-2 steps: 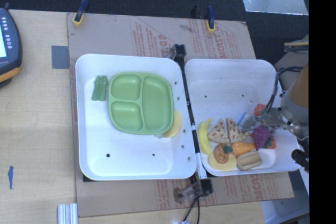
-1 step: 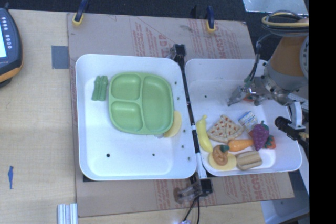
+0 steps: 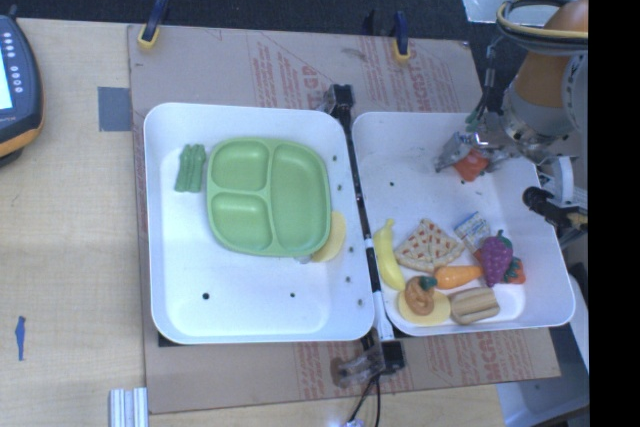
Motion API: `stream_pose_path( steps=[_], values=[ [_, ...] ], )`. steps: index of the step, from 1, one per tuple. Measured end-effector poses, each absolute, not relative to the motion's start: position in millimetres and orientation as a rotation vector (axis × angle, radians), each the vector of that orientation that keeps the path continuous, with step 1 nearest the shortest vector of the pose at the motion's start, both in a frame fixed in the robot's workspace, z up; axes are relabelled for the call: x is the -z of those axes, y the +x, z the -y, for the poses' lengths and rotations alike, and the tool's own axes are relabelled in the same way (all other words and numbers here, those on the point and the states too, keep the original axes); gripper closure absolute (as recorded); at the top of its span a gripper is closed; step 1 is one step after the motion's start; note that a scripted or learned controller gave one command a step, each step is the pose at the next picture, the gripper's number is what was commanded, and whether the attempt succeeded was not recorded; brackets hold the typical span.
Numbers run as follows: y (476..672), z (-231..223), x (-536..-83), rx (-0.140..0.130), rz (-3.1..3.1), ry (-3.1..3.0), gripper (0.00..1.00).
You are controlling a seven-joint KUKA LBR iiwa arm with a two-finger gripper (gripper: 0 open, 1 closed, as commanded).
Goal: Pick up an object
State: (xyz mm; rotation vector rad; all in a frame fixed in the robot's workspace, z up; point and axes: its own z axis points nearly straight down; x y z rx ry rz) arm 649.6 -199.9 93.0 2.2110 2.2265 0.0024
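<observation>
Small orange-red plastic object: lies in the right shallow white bin, toward its 1 o'clock corner, directly at the tip of the two-finger gripper; the grey fingers flank it on either side, but whether they pinch it or merely touch it cannot be told, and their spread cannot be told either

Grey arm with orange band: enters from 3 o'clock, wrist above the bin's 2 o'clock edge

Toy food cluster, right bin, 5 o'clock area, well apart from the gripper:
- yellow plastic banana, along the bin's 9 o'clock wall
- tan waffle-patterned square cracker, just beside the banana at its 3 o'clock
- small blue-and-white packet, at 1 o'clock of the cracker
- purple plastic grape bunch, at 3 o'clock of the cracker
- orange plastic carrot, below the cracker
- brown ring-shaped doughnut on a yellow disc
- tan bread roll, at 3 o'clock of the doughnut

Left shallow white bin:
- light green three-compartment plastic tray, centred toward 12 o'clock
- dark green ridged vegetable piece, at 9 o'clock of the tray
- pale yellow round piece, partly under the tray's 4 o'clock corner

Surroundings: cardboard sheet under both bins, held by blue-and-yellow clamps at 12 o'clock; wooden bench; black-and-orange handheld pendant at 9 o'clock
</observation>
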Motion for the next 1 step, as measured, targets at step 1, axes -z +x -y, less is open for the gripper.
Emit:
stream_pose_path(
  steps=[1],
  values=[
    [647.3, 200.3, -103.6, 0.005, -2.233, 2.211, 1.0]
  ],
)
